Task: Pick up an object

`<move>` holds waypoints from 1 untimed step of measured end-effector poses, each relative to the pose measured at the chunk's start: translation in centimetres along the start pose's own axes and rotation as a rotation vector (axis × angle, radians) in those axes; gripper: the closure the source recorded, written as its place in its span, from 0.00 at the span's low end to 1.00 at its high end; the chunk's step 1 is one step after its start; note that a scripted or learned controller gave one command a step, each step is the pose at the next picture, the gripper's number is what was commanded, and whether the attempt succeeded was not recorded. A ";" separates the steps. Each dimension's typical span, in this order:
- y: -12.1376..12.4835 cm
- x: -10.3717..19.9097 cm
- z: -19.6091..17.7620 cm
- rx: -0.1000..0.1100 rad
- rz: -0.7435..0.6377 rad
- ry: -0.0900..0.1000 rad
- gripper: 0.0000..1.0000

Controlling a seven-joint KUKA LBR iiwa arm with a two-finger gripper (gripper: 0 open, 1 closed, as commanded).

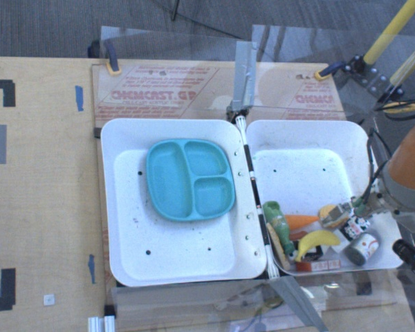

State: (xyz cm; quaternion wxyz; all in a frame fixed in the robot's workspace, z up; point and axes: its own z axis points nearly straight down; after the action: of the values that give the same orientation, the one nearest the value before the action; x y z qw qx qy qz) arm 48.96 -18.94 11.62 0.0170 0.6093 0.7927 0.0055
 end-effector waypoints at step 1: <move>0.6 -0.3 1.1 -0.020 -0.092 -0.013 0.00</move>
State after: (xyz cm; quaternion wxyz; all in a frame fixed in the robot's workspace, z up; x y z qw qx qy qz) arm 49.70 -19.12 10.55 0.0284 0.5721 0.8196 0.0086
